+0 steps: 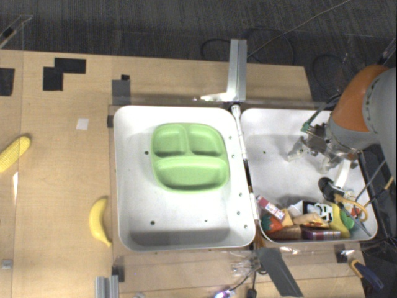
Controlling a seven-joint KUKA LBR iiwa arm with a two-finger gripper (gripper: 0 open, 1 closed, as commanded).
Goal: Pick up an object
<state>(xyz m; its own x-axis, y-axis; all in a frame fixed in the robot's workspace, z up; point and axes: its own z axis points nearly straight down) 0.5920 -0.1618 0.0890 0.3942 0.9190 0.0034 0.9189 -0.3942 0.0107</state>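
My gripper hangs over the middle of the right bin, above bare white floor, with its metal fingers spread open and nothing between them. A heap of small objects lies along that bin's near edge, below the gripper: a red and pink packet, a brown item, a white and black piece, a yellow item and a dark red stick. The gripper is apart from all of them.
The left bin holds a green divided plate. A banana and a yellow corn cob lie on the wooden bench left of the bins. A metal post stands behind the bins.
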